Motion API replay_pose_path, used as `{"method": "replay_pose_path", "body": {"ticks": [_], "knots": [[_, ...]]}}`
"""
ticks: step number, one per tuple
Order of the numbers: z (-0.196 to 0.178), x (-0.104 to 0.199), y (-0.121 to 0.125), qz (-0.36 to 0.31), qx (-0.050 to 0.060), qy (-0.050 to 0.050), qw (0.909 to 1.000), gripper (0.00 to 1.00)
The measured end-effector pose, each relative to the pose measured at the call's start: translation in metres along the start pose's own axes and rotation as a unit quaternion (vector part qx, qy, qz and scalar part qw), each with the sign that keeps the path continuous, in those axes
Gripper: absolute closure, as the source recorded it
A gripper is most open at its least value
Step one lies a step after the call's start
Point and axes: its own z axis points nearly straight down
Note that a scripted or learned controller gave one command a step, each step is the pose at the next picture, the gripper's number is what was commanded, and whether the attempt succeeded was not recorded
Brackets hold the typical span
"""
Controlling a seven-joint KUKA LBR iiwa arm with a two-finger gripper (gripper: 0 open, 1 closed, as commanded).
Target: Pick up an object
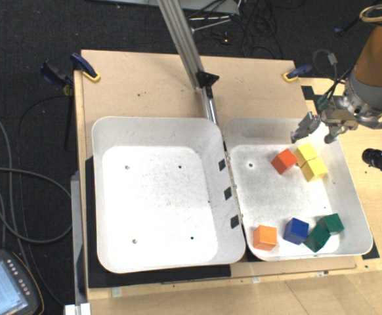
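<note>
The right bin (256,195) holds several small blocks. A red-orange cube (283,161) lies near its back, touching two yellow blocks (306,153) (314,168). Along the front lie an orange cube (264,237), a blue cube (296,230) and two green blocks (333,223) (318,237). My gripper (318,131) hangs over the back right of this bin, just behind the yellow blocks. It is open, its two fingers (302,130) spread apart with nothing between them.
The left bin (155,189) sits beside the right one on the wooden bench. A metal pole (181,31) slants in from the back to the gap between the bins. Clamps (86,67) (296,73) grip the bench's back corners.
</note>
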Motion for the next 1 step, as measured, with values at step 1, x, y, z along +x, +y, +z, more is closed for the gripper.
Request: {"method": "replay_pose_path", "body": {"ticks": [1], "knots": [[0.0539,-0.0008,0.0101,-0.001,0.000,0.000,1.0000,0.00]]}}
